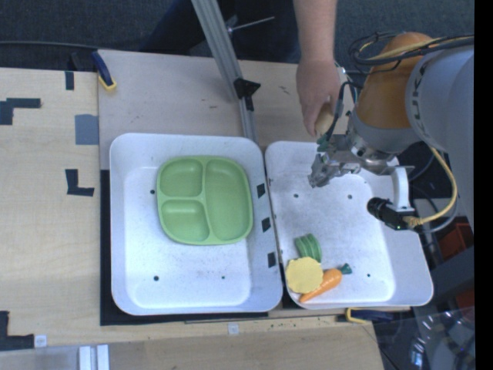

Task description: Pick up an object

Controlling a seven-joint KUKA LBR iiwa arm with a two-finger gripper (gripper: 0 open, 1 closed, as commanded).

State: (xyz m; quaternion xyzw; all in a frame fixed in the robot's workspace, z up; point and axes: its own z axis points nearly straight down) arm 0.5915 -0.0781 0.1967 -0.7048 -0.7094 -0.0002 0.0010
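Two fingers point(320, 174) close together, nothing between, above right bin point(400, 280)

Two bins are set side by side on the worktop point(177, 91). A divided plate point(205, 200) lies in the left bin point(131, 284). In the right bin point(385, 276), at its lower left, a pepper point(309, 247), a round piece point(304, 274) and a carrot point(326, 280) are clustered; the tool point(322, 172) is placed over its upper part, below a hand point(317, 99).

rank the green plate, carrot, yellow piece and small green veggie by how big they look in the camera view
1. green plate, by far the largest
2. carrot and yellow piece: about alike, not ranked
3. small green veggie, smallest
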